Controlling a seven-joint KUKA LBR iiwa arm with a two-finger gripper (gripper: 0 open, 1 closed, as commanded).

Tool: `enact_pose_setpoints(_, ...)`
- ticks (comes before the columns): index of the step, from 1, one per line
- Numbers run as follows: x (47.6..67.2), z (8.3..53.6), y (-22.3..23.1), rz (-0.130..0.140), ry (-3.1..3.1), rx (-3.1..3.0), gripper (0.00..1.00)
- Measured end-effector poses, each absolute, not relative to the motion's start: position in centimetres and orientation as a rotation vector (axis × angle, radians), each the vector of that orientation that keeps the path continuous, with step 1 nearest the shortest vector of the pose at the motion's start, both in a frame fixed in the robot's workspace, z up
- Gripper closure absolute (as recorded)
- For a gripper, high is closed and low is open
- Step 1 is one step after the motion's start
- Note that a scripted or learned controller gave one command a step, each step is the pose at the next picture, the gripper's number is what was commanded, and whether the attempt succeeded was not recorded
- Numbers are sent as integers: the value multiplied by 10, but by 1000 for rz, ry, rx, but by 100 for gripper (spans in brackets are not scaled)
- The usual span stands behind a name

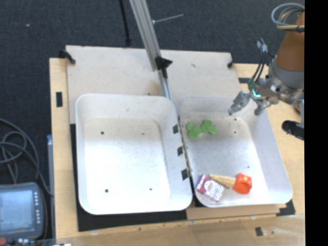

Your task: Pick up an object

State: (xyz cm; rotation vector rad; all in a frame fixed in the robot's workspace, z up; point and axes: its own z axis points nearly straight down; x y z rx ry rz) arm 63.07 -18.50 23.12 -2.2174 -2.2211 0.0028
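Green toy (201, 129) lies sideways, long way across the right bin (266, 152), near its back wall. Fingers (239, 104) spread apart, holding nothing, above the tan table (59, 152).

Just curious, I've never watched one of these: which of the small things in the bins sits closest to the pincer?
The green toy, alone near the far end of the right bin. The pincer hangs nearby; the others lie at the near edge.
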Motion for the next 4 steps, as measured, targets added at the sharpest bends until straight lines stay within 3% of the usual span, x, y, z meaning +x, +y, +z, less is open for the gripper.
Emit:
enact_pose_setpoints(1,631,234,-186,2,-2227,-2219,0)
enact_pose_setpoints(3,631,109,-190,8,-2219,-2221,0)
enact_pose_setpoints(4,631,102,-192,4,-2219,-2227,0)
